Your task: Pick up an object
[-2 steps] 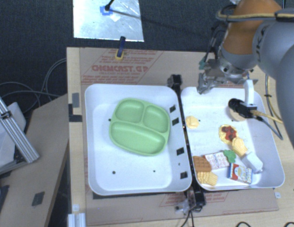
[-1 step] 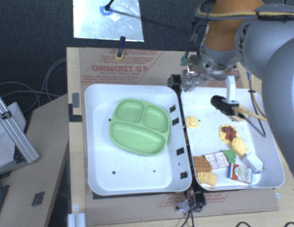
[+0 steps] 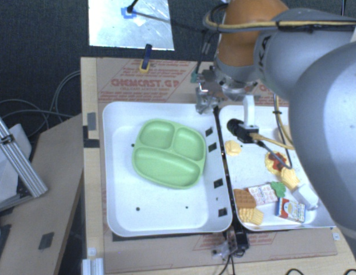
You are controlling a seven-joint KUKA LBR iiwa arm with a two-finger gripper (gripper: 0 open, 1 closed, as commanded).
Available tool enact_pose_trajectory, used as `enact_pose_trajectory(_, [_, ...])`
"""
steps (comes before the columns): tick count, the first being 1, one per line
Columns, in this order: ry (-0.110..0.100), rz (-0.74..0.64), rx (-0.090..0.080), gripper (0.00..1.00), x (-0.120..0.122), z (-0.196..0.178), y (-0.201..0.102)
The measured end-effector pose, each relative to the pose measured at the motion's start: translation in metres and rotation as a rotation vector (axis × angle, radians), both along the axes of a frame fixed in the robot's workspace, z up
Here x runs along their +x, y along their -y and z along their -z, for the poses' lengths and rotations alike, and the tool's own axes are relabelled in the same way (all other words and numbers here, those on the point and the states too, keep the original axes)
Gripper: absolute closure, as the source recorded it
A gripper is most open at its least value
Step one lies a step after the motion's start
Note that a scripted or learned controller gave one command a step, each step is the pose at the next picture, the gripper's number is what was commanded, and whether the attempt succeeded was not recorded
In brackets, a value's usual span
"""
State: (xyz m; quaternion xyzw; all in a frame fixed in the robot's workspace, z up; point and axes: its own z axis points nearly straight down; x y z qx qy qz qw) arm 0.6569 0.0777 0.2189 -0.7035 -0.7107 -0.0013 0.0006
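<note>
Jaws-wise I honestly can't tell how they're standing, the gripper (image 3: 208, 102) is showing up as a small blurry grey lump and nothing is visibly sitting in it, so I'm not calling it a grab. Going left to right: the left bin (image 3: 117, 153) is carrying a green divided plate (image 3: 169, 153) lying flat near its middle. The gripper is hanging over the back end of the wall between the two bins. The right bin (image 3: 252, 171) is holding the loose stuff: a small yellow piece (image 3: 232, 148) nearest the gripper, waffle-looking crackers (image 3: 245, 198) toward the front, and a little printed carton (image 3: 290, 209) at the front right. I'm guessing the yellow piece is the easy target, since it's lying apart from the rest. To do this well I'd be coming straight down over it, keeping clear of the bin wall just beside it, and closing only once low enough. The plate is looking too wide and flat for a clean pinch. The grey arm (image 3: 315, 67) is covering the right bin's far side, so whatever is lying under there I'm not seeing, and the reddish-yellow clump (image 3: 275, 162) is too small to name.
</note>
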Motion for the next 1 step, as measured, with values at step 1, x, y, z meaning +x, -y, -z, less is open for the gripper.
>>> enact_pose_trajectory(1, [0.002,0.003,-0.002,1.0,0.0056,0.0029,-0.0206])
